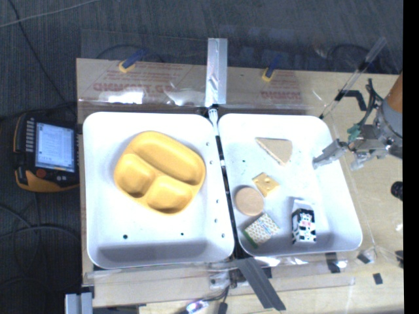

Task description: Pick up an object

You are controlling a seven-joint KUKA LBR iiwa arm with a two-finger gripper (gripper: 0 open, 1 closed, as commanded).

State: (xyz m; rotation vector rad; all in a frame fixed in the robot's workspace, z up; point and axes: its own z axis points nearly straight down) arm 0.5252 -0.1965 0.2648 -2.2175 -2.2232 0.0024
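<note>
while a big yellow lumpy tray (159,171) fills the left bin (98,241), the gripper (325,156) at right-centre hovers, grip unclear.

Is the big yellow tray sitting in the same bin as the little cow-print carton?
No, the yellow tray fills the left bin, while the cow-print carton stands in the right bin.

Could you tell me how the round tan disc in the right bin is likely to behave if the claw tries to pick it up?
The round tan disc lies flat, so it probably won't roll, but its low edge may be hard to pinch. It touches the yellow square piece and sits close to the patterned block, so those would likely shift. It looks stiff.
</note>
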